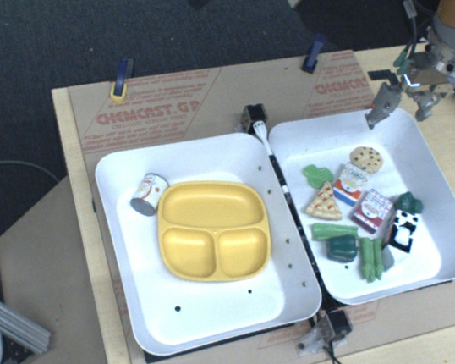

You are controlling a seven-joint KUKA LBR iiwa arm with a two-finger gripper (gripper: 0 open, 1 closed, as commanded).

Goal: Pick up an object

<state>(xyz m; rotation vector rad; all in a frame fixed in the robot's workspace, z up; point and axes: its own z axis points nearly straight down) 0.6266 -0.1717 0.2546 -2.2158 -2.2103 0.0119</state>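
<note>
Bins, two of them, white and side by side, sit on a bench seen from above. At two o'clock the gripper point(404, 102) hovers over the right bin's point(442, 186) far rim, fingers spread apart and holding nothing. Toy food lies in that bin: a cookie point(366, 158), a pizza slice point(323, 202), small cartons. The left bin point(125, 236) holds a yellow divided plate point(213, 228) with a small can point(148, 194) at its ten o'clock.

Left of the grey claw point(403, 98), a yellow divided tray point(213, 230) lies in the white left bin point(125, 236); below the claw, a tan speckled cookie point(366, 158), green vegetables point(371, 257), a black-and-white checked block point(403, 230)
</note>
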